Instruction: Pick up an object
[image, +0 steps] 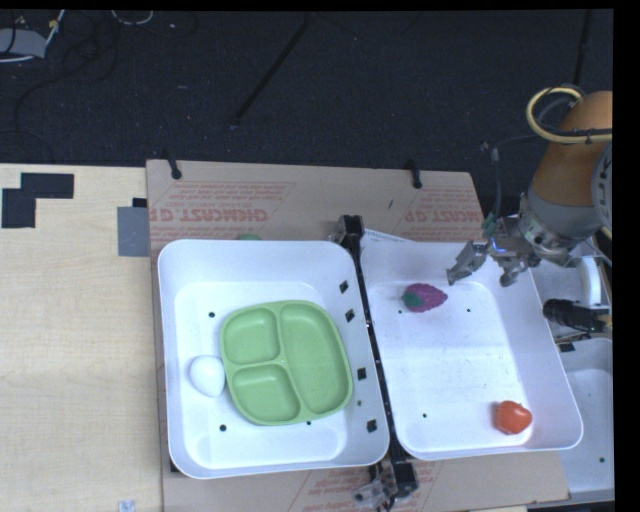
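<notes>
Dark floor with loose cables lies behind a pale wooden bench, where two white bins sit side by side on a sheet of cardboard (300, 205). Nearest the task is the purple lump (425, 297), lying alone on the floor of the right bin (470, 340), just below and to the left of the fingers and apart from them. The gripper (492, 262) hangs over that bin's upper right part with its two fingers spread and nothing between them, so nothing is held yet; that stance looks like a poise before a descent, and the purple lump seems the likeliest target, being closest. Farther from the fingers, down toward the bin's near right corner, rests one red object (512, 417), well apart from the lump, with bare floor all round it, which should leave room for the fingers either way. Across the divider, far left of the fingers, the left bin (190, 270) holds one green tray (286, 361) with three compartments, all bare, and one white egg (208, 376) touching or nearly touching the tray's left edge. So the count runs: two bins, one purple lump, one red object, one tray, one egg. Both loose items in the right bin lie flat and unstacked, probably scattered to give separate targets.
</notes>
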